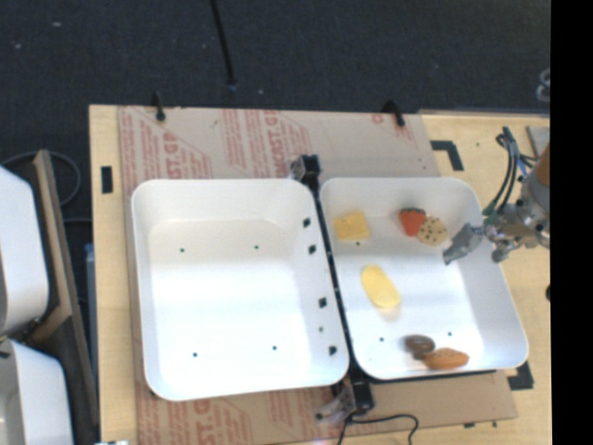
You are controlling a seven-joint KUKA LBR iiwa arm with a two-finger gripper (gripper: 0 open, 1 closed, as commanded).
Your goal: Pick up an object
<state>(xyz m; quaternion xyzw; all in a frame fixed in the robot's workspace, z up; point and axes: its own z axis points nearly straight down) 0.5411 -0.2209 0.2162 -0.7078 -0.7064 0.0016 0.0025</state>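
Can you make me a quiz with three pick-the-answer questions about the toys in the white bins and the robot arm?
1. Where are the toys?
A. right bin
B. left bin
C. on the floor

2. How many toys are there?
A. two
B. six
C. ten

3. What is the gripper doing?
A. lifting the oval
B. squeezing the strawberry
C. reaching over the right bin's edge, gripping nothing

Answers:
1 A: all the toys lie in the right bin.
2 B: yellow square, strawberry, speckled cookie, yellow oval, brown lump, orange piece.
3 C: no toy sits between its fingers.
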